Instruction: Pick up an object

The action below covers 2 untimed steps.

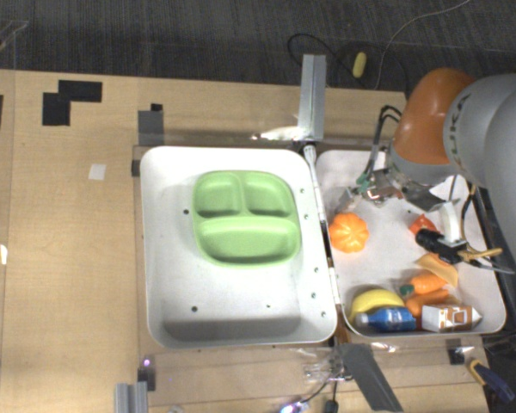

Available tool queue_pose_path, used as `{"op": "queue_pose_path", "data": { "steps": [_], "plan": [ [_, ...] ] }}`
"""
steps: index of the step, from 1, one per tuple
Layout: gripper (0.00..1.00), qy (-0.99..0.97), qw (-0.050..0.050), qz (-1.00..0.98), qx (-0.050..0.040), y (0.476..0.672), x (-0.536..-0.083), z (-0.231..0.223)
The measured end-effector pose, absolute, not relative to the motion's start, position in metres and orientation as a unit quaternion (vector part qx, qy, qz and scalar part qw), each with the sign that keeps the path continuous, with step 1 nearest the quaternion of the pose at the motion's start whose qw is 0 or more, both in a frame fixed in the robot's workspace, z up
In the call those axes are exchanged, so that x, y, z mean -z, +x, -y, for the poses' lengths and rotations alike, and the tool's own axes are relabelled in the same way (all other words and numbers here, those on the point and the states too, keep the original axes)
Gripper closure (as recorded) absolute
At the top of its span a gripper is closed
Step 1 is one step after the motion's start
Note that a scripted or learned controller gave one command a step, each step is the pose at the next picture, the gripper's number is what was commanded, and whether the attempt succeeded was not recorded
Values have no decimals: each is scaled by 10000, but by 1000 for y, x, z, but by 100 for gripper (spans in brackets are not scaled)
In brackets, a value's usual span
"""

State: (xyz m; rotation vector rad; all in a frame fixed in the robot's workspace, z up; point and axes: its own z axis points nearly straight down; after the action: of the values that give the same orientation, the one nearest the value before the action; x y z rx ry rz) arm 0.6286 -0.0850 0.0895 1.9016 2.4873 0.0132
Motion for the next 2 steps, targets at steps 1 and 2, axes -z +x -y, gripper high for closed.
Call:
{"op": "queue_pose_path", "data": {
  "steps": [1,2],
  "plan": [
    [0,5305,68,-8477,-44,603,-91,87],
    [0,6035,73,-7973,-58,562,-91,93]
  ]
}}
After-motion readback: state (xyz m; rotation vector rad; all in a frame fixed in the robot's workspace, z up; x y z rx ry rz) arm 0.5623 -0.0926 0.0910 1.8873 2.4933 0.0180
